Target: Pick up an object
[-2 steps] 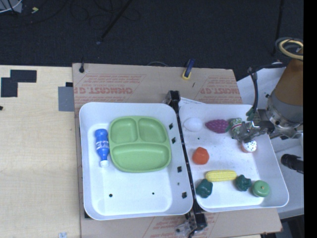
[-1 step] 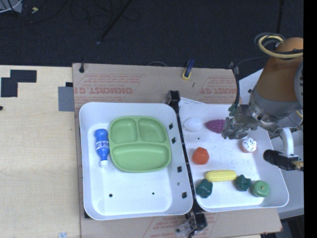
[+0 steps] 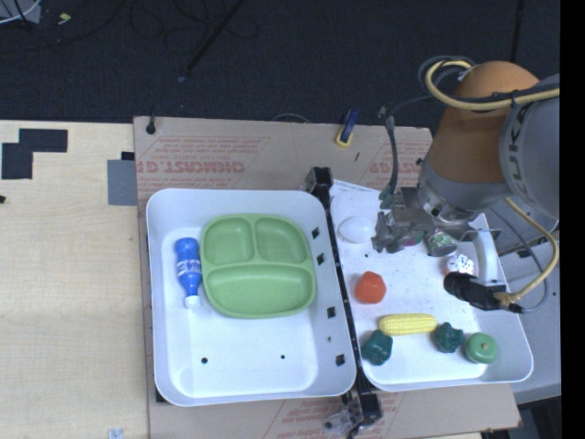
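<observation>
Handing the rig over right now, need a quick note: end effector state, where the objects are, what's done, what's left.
End effector: hanging over the upper part of the right white bin; nothing visible between its fingers, and I can't tell whether it is open or shut.

Right bin: orange-red rounded toy just below the end effector, yellow corn cob, dark teal lump, second dark green piece, green round toy, pale white disc at top left.

Left white bin: green divided plate, blue bottle beside it.

Done: no pick yet.
Left: grasp and lift one object.
</observation>
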